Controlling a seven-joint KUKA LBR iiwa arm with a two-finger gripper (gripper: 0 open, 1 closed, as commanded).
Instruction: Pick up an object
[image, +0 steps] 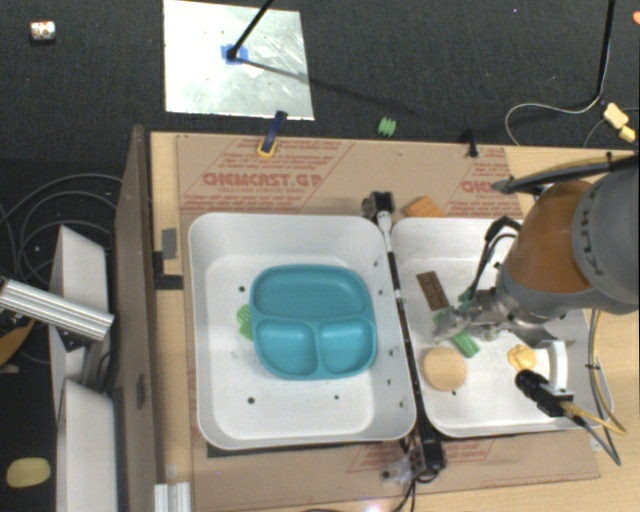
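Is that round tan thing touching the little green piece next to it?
Cannot tell. In the camera view the round tan thing sits just below the green piece; no clear gap or contact shows.

Red printed lettering on the brown cardboard sheet (300, 170) under the 2 white bins reads "CHEMCAST GP" behind the left bin (215, 300). Similar red print behind the right bin (470, 235) is too cut off to read.

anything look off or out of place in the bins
One thing: a green object in the left bin is wedged half under the left edge of the blue divided tray, mostly hidden. In the right bin the brown bar, tan round piece and green piece lie loose, nothing spilled.
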